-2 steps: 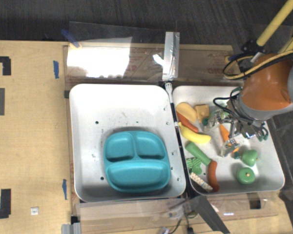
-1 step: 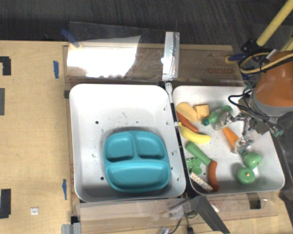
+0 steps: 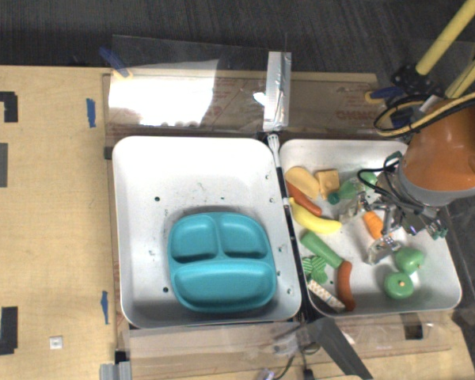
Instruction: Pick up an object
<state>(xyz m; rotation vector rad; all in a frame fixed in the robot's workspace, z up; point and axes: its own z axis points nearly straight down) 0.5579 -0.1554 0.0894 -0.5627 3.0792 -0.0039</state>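
Observation:
My gripper (image 3: 374,229) hangs low over the middle of the right bin (image 3: 451,291), under the grey arm with its orange band (image 3: 451,153). A small orange carrot piece (image 3: 372,224) lies right at the gripper's tip; whether it is held cannot be made out. Around it lie toy foods: a yellow banana (image 3: 318,223), a red chili (image 3: 307,205), an orange bun (image 3: 301,180), a tan cube (image 3: 328,182), a green cucumber (image 3: 323,250), a red sausage (image 3: 346,283) and two green round fruits (image 3: 398,286) (image 3: 410,260).
The left bin (image 3: 142,172) holds a teal divided plate (image 3: 220,261) toward its front. A clear plastic sheet and a silver tape strip (image 3: 277,89) lie behind the bins. Yellow poles and cables (image 3: 427,105) crowd the back right corner.

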